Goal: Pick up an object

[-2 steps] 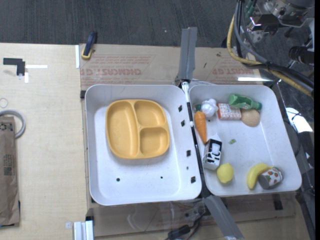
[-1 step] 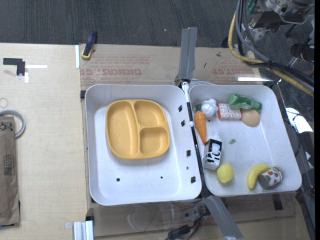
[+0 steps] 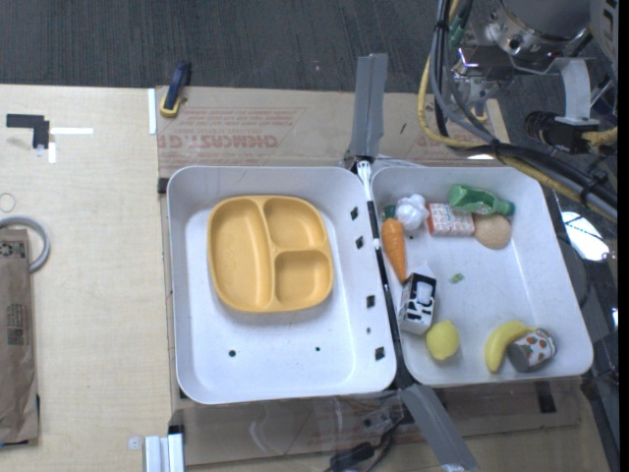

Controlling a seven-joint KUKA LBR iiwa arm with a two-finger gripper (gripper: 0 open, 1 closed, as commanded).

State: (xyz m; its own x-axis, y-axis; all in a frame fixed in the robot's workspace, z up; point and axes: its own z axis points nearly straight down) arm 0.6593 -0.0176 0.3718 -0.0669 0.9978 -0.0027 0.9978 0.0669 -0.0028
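The right bin [image 3: 550, 293] holds several small objects. An orange carrot [image 3: 393, 247] lies along its left wall. At the back sit a white garlic-like piece [image 3: 410, 210], a green item [image 3: 480, 201], a small red and white box [image 3: 451, 222] and a tan potato [image 3: 492, 231]. A black and white carton [image 3: 420, 303], a lemon [image 3: 443, 340], a banana [image 3: 503, 344] and a grey-brown can [image 3: 532, 350] lie towards the front. My gripper [image 3: 479, 59] hangs among cables above the bench, behind the right bin's back edge and apart from every object.
The left bin [image 3: 197, 352] bears a yellow divided plate [image 3: 270, 254]. A grey divider bar [image 3: 369, 106] stands between the bins at the back. A small green scrap [image 3: 457, 278] lies mid-bin on the right. A brown paper bag [image 3: 15, 332] rests at the bench's far left.
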